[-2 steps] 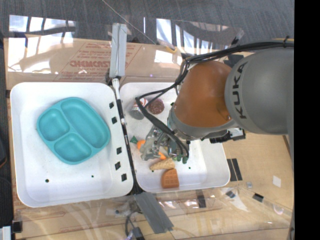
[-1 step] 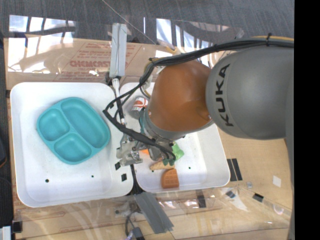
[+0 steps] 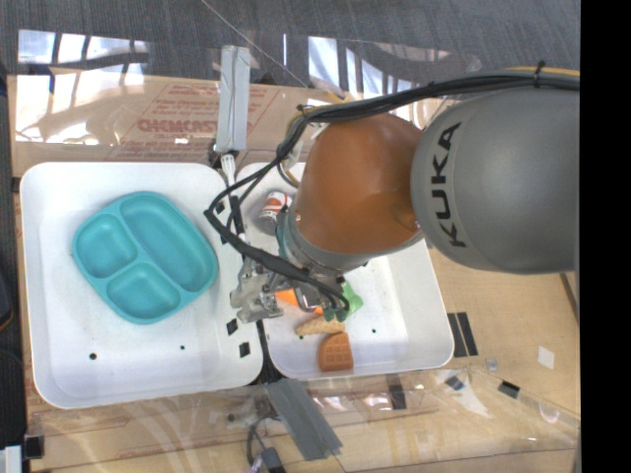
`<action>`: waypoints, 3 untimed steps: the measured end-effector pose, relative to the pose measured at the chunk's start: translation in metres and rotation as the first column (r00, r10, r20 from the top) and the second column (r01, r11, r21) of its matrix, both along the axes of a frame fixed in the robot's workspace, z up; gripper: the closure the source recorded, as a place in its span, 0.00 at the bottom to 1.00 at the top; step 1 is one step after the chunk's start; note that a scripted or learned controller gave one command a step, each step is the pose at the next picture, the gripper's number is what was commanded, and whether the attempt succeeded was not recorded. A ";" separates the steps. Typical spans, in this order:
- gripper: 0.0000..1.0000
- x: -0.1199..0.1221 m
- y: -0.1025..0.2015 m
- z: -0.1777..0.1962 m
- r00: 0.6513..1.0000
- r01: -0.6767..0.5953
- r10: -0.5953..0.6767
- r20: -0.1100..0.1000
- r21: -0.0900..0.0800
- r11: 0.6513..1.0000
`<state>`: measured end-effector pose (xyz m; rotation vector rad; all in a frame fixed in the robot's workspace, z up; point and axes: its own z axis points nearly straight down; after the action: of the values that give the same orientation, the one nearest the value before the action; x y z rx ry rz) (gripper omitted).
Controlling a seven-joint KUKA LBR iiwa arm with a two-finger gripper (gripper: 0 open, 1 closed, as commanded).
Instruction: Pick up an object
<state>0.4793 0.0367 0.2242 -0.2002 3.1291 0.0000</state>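
Observation:
My gripper [image 3: 254, 302] hangs low over the left edge of the right bin [image 3: 419, 338], just beside the divider between the two bins. The arm's orange band and grey wrist cover most of that bin. Close to the gripper's right lie an orange piece [image 3: 287, 299], a green item [image 3: 351, 302], a small tan crescent-shaped piece [image 3: 317, 326] and an orange waffle-like block [image 3: 334, 354]. A small red-and-white object [image 3: 273, 206] peeks out at the bin's back left. Nothing shows between the fingers.
The left bin [image 3: 59, 363] holds a teal three-compartment plate [image 3: 145, 255]. A cardboard sheet [image 3: 158, 116] lies behind the bins. Black cables loop from the wrist over the divider. A grey bracket [image 3: 233, 101] stands at the back between the bins.

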 end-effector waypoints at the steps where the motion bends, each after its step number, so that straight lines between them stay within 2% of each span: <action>1: 1.00 0.001 0.002 0.010 1.000 -0.007 0.007 0.002 0.000 1.000; 3: 1.00 0.004 0.005 0.031 1.000 -0.021 0.021 0.007 0.000 1.000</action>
<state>0.4833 0.0413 0.2553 -0.2326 3.1200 -0.0012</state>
